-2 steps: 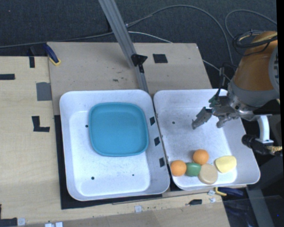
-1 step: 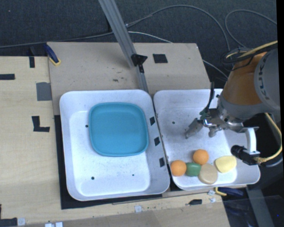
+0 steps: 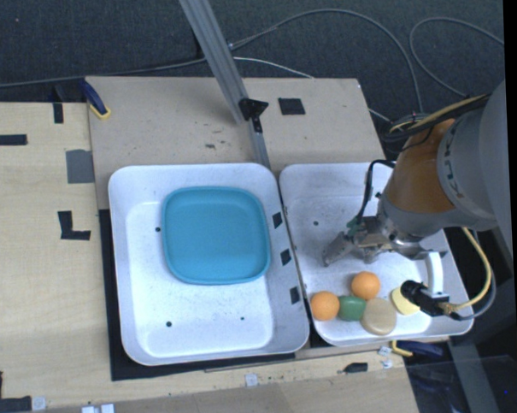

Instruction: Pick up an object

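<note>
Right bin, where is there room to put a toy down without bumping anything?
The right bin has bare floor along its far side, between the left wall and the gripper. The near edge is crowded: two orange balls, a green piece, a tan piece and a yellow piece cluster there.

Grey arm (image 3: 488,166) — orange wrist band, yellow and black cables

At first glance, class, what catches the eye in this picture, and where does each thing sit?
The blue plate stands out first, lying in the left bin. Next comes the grey arm's orange band over the right bin, with its gripper low above the bin floor. A cluster of small things, including two orange balls, sits along that bin's near edge.
</note>
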Motion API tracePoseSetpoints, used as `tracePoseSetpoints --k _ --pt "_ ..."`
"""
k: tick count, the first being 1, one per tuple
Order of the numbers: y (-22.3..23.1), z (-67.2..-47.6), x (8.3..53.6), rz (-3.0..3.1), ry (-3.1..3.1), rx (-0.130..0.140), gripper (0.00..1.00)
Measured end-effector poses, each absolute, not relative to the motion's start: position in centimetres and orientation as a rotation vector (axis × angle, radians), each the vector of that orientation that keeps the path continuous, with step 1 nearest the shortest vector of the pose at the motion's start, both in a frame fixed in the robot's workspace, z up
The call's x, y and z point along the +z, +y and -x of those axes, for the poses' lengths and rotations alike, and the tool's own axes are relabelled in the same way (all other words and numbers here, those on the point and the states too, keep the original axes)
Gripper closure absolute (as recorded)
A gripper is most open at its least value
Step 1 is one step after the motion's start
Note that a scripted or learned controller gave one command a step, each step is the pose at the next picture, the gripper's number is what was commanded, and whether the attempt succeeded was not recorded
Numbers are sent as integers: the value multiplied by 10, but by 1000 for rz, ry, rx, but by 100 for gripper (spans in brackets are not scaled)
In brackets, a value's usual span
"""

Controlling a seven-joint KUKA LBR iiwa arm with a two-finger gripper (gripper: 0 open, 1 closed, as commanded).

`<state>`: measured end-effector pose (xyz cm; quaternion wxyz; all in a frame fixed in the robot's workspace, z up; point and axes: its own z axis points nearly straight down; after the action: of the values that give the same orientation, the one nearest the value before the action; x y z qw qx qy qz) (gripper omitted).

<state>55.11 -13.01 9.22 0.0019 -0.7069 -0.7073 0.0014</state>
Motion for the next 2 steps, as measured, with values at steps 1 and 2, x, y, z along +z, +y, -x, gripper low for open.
tracePoseSetpoints --k 1,2 --pt "-130 -552 104 2219 -2222 1 100" --pt "-126 -558 148 2222 -2224 -3 100"
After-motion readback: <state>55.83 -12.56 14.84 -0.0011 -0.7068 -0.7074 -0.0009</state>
